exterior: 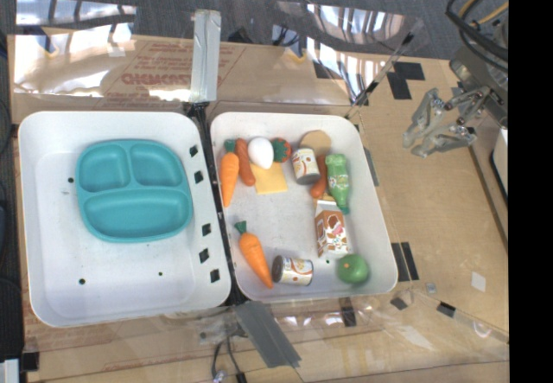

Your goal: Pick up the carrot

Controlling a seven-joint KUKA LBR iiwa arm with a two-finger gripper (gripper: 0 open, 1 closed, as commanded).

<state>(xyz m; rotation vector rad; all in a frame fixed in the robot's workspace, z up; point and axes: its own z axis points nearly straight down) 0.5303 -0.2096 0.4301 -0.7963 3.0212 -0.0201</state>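
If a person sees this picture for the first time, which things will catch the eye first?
The big turquoise plastic plate with three compartments lies alone in the left white bin. The right white bin is crowded with toy food, notably an orange carrot with a green top near its front-left corner. The metal gripper hangs outside the bins, at right.

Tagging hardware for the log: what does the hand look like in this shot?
The hand is bare grey metal, an open-framed build with thin linkage fingers. Black cables loop behind it at the upper right. No markings are legible.

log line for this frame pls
phase: pre-grasp | gripper: right of bins, off bench items | carrot: right bin, front-left, untouched | tray: left bin
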